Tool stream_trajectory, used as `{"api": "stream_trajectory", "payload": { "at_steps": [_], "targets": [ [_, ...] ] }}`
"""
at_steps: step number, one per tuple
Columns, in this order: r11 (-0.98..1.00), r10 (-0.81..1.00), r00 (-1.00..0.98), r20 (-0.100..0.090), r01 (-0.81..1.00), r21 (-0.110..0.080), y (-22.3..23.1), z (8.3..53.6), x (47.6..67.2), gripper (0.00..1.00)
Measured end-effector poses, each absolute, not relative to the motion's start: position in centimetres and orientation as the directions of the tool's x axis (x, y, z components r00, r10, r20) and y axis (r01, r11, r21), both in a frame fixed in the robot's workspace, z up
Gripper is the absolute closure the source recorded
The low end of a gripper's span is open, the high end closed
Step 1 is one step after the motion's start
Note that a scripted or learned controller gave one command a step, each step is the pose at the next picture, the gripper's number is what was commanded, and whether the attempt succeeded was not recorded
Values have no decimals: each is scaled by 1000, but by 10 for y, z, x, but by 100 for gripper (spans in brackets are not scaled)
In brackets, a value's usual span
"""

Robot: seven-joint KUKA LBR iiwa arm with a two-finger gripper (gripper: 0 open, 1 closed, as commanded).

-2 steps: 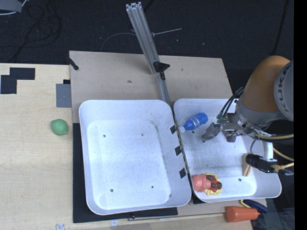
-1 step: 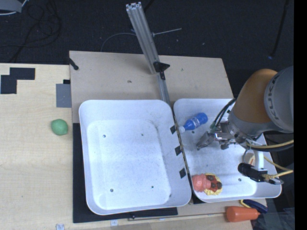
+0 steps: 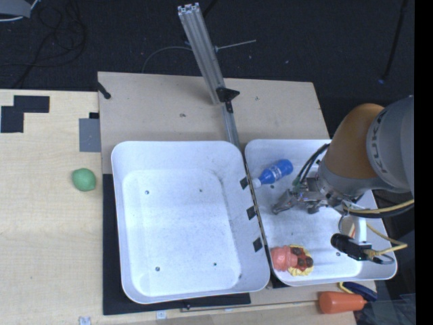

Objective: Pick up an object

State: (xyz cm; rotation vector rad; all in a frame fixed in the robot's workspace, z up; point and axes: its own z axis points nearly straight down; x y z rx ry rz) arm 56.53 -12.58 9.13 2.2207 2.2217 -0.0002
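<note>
Blue bottle (image 3: 276, 172) lies at the far left of the right-hand bin (image 3: 318, 151), just beside the gripper (image 3: 295, 202), which hangs low over the bin floor. A red and yellow toy (image 3: 292, 259) sits near the front rim. Nothing looks lifted yet; I cannot tell whether the gripper is open or closed

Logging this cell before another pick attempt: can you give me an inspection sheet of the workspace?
Surface: pale bench; white left bin and right bin side by side.
Job's things: blue bottle and red-yellow toy, both in right bin.
Clutter: green ball on bench; orange object outside right bin.
Grippers: gripper low over right bin, beside bottle.
Cables: black cables on dark floor.
Surroundings: metal post behind bins.
</note>
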Motion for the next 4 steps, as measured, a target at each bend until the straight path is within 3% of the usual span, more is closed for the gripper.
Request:
{"api": "stream_trajectory", "payload": {
  "at_steps": [1,3,4],
  "targets": [
    [-2,1000,2,0,1000,2,-127,103,566,100],
    [-1,1000,1,0,1000,4,-125,204,577,100],
    [2,1000,-2,1,1000,1,-82,214,564,100]
  ]
}}
